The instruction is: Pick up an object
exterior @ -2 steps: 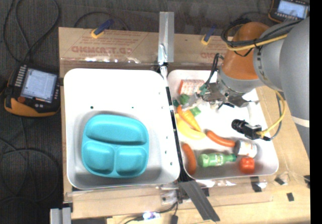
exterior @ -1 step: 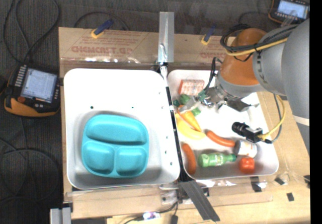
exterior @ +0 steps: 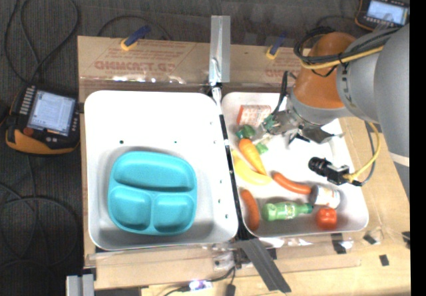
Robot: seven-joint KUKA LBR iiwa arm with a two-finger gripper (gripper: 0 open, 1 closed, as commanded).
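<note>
The right bin [exterior: 356, 221] holds several toy foods. An orange carrot [exterior: 251, 155] with a green top lies over a yellow banana [exterior: 251, 173]. A red-and-white box [exterior: 253, 115] sits at the far end. Nearer are an orange-red chili [exterior: 291, 183], a green bottle [exterior: 286, 209], a brown sausage [exterior: 249, 205], a small white bottle [exterior: 327, 196] and a red tomato [exterior: 326, 217]. My gripper [exterior: 274, 124] hangs low over the bin's far part, just right of the carrot's green top and beside the box.
The left bin [exterior: 100, 115] holds a blue divided tray [exterior: 153, 191]. A metal divider [exterior: 219, 55] stands between the bins at the back. Handheld screens lie off the bench at far left [exterior: 43, 118] and top right [exterior: 383, 12].
</note>
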